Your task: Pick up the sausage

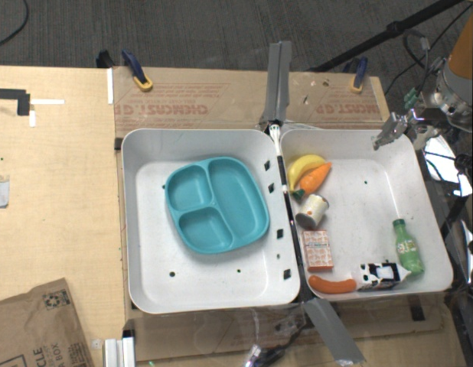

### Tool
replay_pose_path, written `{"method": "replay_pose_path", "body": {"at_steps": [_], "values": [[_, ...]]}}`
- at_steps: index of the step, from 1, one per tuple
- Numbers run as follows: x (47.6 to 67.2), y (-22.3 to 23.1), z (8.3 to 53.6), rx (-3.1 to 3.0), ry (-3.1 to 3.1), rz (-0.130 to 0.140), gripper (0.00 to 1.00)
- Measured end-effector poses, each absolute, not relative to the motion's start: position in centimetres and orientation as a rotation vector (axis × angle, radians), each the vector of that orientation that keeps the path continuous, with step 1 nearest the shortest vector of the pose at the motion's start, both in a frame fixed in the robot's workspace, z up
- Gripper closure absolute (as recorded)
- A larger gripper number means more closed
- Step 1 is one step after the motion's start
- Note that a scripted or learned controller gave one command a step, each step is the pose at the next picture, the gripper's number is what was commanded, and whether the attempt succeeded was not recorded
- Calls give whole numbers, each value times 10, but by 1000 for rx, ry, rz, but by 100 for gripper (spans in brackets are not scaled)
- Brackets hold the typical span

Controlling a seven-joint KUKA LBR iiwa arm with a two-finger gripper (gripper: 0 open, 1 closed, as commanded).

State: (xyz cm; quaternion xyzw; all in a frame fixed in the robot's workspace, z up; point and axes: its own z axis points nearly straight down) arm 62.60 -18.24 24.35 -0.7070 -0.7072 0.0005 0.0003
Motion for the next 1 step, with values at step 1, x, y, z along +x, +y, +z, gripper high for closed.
{"method": "replay_pose_path", "body": {"at_steps": [1], "values": [[600, -104, 139, -2102, -2332, 3, 0]]}}
